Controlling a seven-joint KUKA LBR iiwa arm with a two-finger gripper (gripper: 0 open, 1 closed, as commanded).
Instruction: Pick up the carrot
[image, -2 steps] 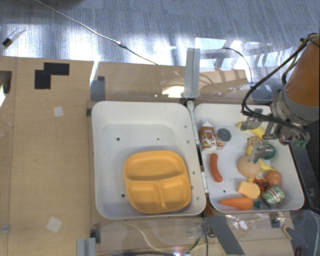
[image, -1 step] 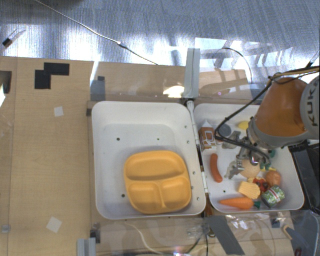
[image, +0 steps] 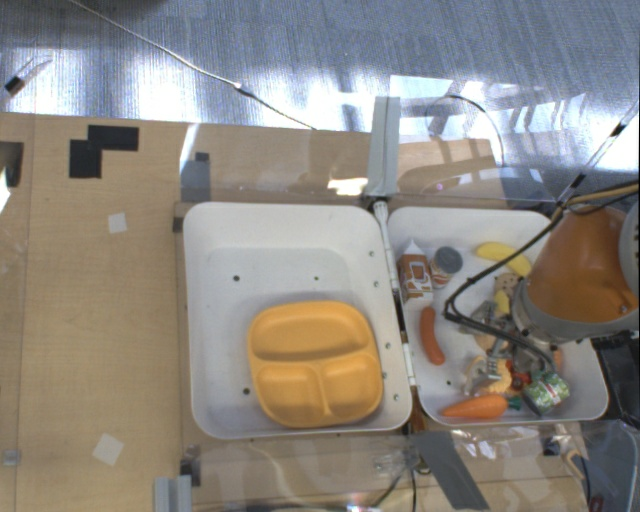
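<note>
Gripper: we see the grey two-finger gripper (image: 497, 362) low in the right white plastic bin (image: 590, 400), under the arm's orange band (image: 582, 265); we cannot tell how its jaws stand.
Carrot: the tapered orange carrot (image: 476, 407) lies just below the gripper, by the bin's near wall, apart from it.
Sausage: a red-orange sausage (image: 432, 336) lies left of the gripper.
Can: a green can (image: 545, 392) sits just right of it.
Plate: we find the yellow three-compartment plate (image: 314, 362) in the left white bin (image: 215, 300), well apart to the gripper's left.

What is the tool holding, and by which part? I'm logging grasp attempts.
It cannot be told: the tool sits low among clutter in the right bin. The carrot lies free near the front wall.
</note>
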